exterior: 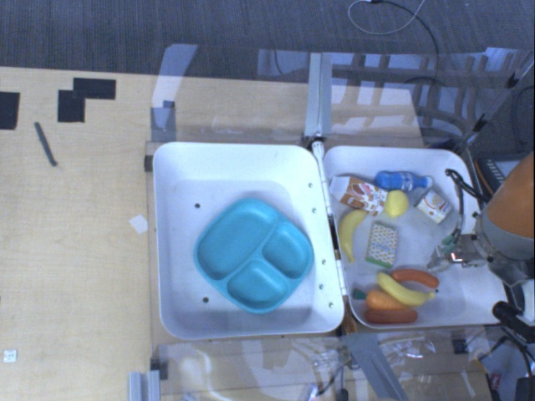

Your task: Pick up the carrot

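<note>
- Two shallow white plastic bins with rounded corners, side by side on a pale wood-grain counter [75,257]: left bin [180,224], right bin [468,299].
- Left bin: one smooth teal divided plate [255,255], rounded, three compartments, matte finish.
- Carrot [380,300]: orange, tapered stub, in the near part of the right bin, just left of the near banana and above a reddish sausage-like piece [391,316]. Untouched, lying flat.
- Bananas: two, yellow, curved. One [351,232] near the bin's left wall, one [403,291] by the carrot.
- Second red-orange sausage shape [415,276] just above that banana, glossy.
- One blue plastic bottle [401,180], lying on its side at the far edge.
- One small yellow lemon-like piece [396,203], rounded.
- Cartons: two. Brown-and-white one [361,195], small white one [433,206].
- One flat patterned rectangular packet [382,244], mid-bin.
- Arm's gripper [451,256] over the right bin's right side, near the far sausage shape, apart from the carrot; metal bits small and blurred, cannot tell how the jaws stand.
- Grey carpet [209,11] beyond the counter, ribbed texture.
</note>
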